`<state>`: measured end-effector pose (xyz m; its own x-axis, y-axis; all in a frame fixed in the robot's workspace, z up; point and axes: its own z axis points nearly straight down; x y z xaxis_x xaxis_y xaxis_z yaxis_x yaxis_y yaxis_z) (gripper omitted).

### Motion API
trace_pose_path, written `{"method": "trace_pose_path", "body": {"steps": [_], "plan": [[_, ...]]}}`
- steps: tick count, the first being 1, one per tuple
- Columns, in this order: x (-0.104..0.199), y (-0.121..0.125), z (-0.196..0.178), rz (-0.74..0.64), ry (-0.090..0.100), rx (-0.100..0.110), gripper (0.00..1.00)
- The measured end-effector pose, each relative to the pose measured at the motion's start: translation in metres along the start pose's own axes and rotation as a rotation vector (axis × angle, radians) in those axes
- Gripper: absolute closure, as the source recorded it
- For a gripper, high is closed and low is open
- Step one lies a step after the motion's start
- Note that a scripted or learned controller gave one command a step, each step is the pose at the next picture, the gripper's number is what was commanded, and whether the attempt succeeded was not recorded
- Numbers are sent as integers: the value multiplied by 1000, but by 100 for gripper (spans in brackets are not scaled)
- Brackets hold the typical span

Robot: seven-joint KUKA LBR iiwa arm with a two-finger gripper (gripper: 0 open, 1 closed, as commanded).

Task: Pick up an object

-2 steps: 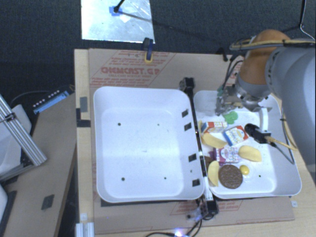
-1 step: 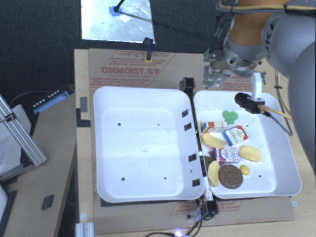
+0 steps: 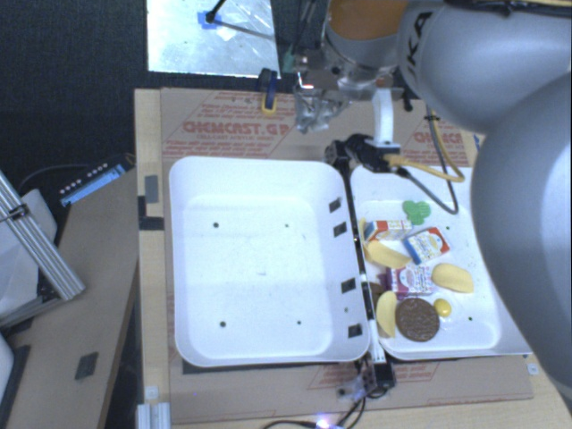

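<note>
Cardboard-topped bench (image 3: 223, 123) with dark floor around it, that's the backdrop; two white bins sit side by side on it, and my big grey arm (image 3: 509, 150) swings in from the right and covers a good chunk of the right side.

Left bin (image 3: 250, 266) is bare white plastic; right bin (image 3: 474, 329) has all the goodies, bunched along its left half near the divider; so whatever I pick up, it comes from there.

Biggest of the lot is the brown round disc (image 3: 417, 319) at the near end, with a small yellow ball (image 3: 442, 308) just beside it on the right; a yellow banana-ish piece (image 3: 386, 312) touches the disc's left side, long axis running near-to-far; another yellow piece (image 3: 387, 255) lies slantwise further back, a yellow lemon-like thing (image 3: 455, 279) is to the right, a couple of small red-and-white packets (image 3: 425, 244) sit between them, and a green bit (image 3: 416, 210) is at the far end.

My claw (image 3: 315, 114) hangs past the far edge of the bins, over the cardboard, roughly above the divider line; so the pile lies nearer and to the right of it, well apart; my guess is the next move is a long reach nearward and right, then down.

How wide the claw is, honestly can't tell; it's a shiny blur; nothing visibly gripped.
</note>
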<state>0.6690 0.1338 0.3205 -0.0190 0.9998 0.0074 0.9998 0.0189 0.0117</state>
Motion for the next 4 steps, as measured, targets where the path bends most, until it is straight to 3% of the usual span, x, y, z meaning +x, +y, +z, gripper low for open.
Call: {"method": "trace_pose_path", "body": {"steps": [1, 2, 3, 4], "plan": [[86, -6, -55, 6, -1, 4, 100], [104, -24, -157, 11, -1, -1, 100], [101, 5, -202, 14, -6, 3, 100], [102, -8, -215, 13, -6, 8, 100]]}}
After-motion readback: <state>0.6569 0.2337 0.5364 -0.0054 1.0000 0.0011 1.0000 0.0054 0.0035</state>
